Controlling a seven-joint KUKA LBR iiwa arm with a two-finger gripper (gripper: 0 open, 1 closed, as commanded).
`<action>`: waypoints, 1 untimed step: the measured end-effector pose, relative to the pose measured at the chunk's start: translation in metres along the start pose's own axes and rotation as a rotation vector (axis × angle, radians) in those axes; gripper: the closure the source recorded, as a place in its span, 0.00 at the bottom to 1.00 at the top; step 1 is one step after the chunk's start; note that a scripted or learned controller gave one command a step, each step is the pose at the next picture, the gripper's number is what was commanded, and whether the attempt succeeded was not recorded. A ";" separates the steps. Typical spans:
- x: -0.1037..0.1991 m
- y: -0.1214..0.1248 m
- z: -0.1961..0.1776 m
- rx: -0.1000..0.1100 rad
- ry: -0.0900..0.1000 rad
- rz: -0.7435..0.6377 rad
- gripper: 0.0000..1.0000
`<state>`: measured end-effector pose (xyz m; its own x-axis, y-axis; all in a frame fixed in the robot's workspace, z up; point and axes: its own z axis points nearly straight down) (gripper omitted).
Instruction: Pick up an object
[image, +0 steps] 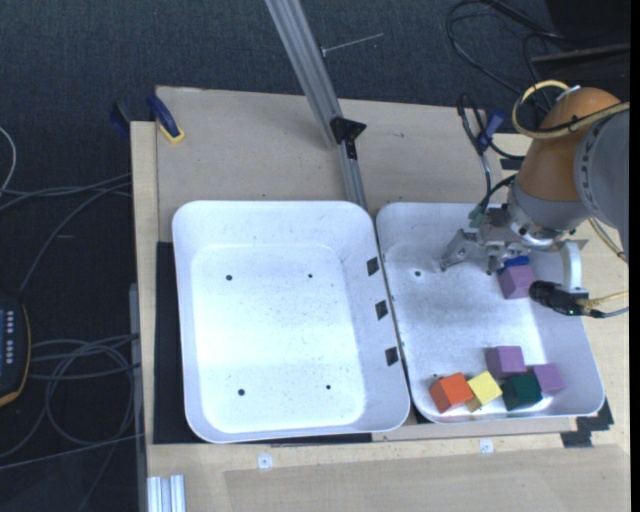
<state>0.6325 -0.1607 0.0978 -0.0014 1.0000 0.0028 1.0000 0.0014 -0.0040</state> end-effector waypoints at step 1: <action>-0.001 0.002 -0.014 -0.006 -0.001 0.000 1.00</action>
<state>0.6340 -0.1613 0.1116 -0.0013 1.0000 0.0014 1.0000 0.0013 0.0019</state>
